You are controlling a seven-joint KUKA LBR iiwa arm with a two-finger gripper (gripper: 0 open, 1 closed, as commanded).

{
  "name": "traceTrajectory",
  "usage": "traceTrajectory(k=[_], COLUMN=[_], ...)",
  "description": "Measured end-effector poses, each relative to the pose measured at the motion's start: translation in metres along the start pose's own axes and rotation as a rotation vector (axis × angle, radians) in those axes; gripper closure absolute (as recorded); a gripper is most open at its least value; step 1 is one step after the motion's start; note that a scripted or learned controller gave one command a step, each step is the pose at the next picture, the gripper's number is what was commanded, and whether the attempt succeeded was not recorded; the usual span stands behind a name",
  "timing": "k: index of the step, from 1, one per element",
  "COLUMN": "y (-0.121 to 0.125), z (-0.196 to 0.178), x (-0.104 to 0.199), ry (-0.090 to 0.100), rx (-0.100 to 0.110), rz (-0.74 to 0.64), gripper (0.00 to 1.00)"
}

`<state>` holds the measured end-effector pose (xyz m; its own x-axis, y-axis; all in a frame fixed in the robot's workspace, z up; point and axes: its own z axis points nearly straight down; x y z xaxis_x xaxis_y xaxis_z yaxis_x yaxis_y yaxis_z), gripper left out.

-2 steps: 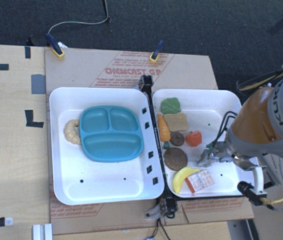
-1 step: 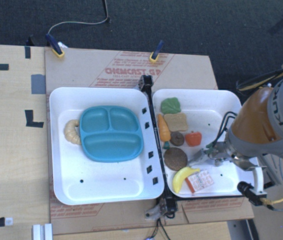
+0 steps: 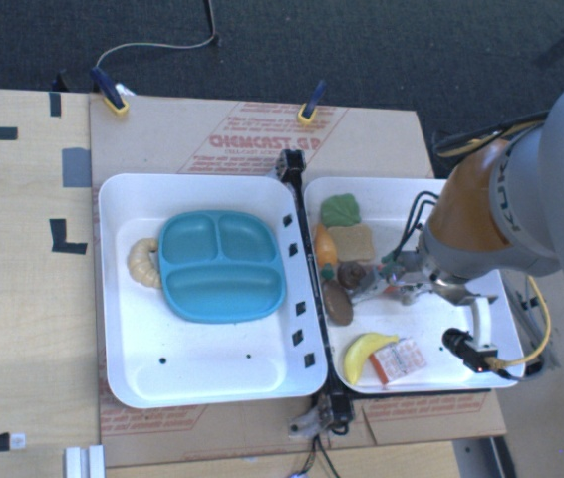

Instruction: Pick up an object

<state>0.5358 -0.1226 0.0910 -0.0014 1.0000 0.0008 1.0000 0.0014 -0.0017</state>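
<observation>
The gripper (image 3: pixel 387 279) is low in the right bin (image 3: pixel 481 374), and the cluster of small things lies just beside it, on the side toward the divider (image 3: pixel 302 257) between the bins. Nearest is a dark brown lump (image 3: pixel 354 276), touching or almost touching the fingertips; past it is an orange piece (image 3: pixel 325 250), a tan block (image 3: pixel 354 241) and a green piece (image 3: pixel 340 210) farther up the bin. Another brown piece (image 3: pixel 338 305) sits just below the lump. Nearer the camera than the gripper, and apart from it, a banana (image 3: pixel 365 355) lies with its long axis slanting toward the bin's front corner, beside a red and white packet (image 3: pixel 398 360).

Whether the fingers are apart or together, I cannot tell: the wrist (image 3: pixel 466 217) and cabling hide most of them, and the tips blur into the lump. Nothing is clearly between them, so I judge no grasp yet.

In the left bin (image 3: pixel 133 366), well away from the gripper, a blue tray (image 3: pixel 220 265) half covers a beige object (image 3: pixel 144 263)
</observation>
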Motion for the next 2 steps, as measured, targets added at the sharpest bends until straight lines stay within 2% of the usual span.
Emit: traceTrajectory(k=[1,2], y=[0.0464,0.0462], z=[0.0044,-0.0053], x=[0.0114,0.011], ry=[-0.002,-0.002], rx=[-0.005,-0.004], rz=[0.0,0.001], gripper=[0.0,1.0])
